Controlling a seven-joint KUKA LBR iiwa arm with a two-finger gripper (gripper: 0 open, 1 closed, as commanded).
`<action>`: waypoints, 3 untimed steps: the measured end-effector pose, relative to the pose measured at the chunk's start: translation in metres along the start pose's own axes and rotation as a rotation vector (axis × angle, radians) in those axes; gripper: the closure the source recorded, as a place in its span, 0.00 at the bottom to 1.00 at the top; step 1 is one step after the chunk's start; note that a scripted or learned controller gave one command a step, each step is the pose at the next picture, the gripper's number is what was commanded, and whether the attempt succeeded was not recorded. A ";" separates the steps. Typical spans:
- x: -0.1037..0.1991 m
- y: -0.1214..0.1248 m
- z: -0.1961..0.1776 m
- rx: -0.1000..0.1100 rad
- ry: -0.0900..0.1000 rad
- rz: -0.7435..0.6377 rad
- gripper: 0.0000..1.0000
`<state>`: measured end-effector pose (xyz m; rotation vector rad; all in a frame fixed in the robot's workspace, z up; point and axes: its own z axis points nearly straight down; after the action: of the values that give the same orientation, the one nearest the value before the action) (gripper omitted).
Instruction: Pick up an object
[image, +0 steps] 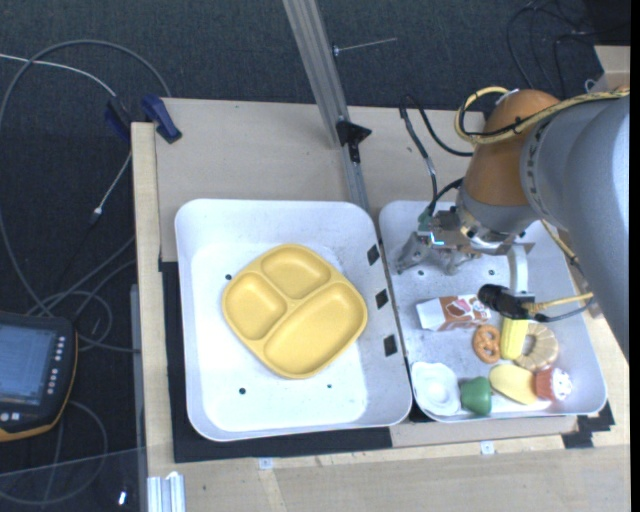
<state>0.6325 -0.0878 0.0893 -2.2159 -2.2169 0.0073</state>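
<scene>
gripper (437, 256) – over right bin (590, 385), 11 o'clock corner, grasp state unclear | toy food (505, 350) – clustered at 5 o'clock | yellow tray (294, 310) – left bin (200, 300)

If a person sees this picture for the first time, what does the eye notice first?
First the yellow divided plate, alone in the left bin. Next the grey arm with its orange band, reaching over the right bin, where small toy foods crowd the near end.
</scene>
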 end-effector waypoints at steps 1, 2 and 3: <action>0.000 0.002 -0.015 -0.008 0.000 0.000 1.00; 0.003 0.003 -0.059 -0.014 -0.002 -0.001 1.00; 0.004 0.012 -0.106 -0.016 -0.002 -0.001 1.00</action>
<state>0.6452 -0.0839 0.1955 -2.2235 -2.2270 -0.0074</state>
